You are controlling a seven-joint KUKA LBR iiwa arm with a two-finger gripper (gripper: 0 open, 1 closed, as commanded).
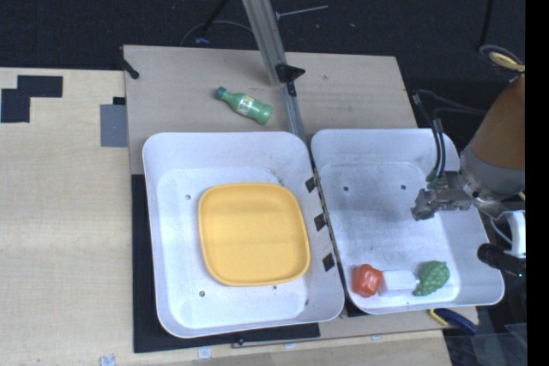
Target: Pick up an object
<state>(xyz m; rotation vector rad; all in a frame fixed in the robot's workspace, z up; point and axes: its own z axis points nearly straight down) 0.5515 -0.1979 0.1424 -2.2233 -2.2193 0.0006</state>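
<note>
In the right bin [377,176] a red pepper-like toy [367,279] lies at the front, with a small white block [397,281] beside it and a green broccoli-like toy [431,277] further right. The gripper [426,207] hovers over the right side of this bin, above and behind the green toy, with nothing visible in it. The left bin [171,184] holds a yellow square plate [253,232].
A green bottle [244,105] lies on the bench behind the left bin. A slanted metal rail [266,13] rises from the bench's back middle. The arm's grey body and orange band [502,141] stand at the right edge.
</note>
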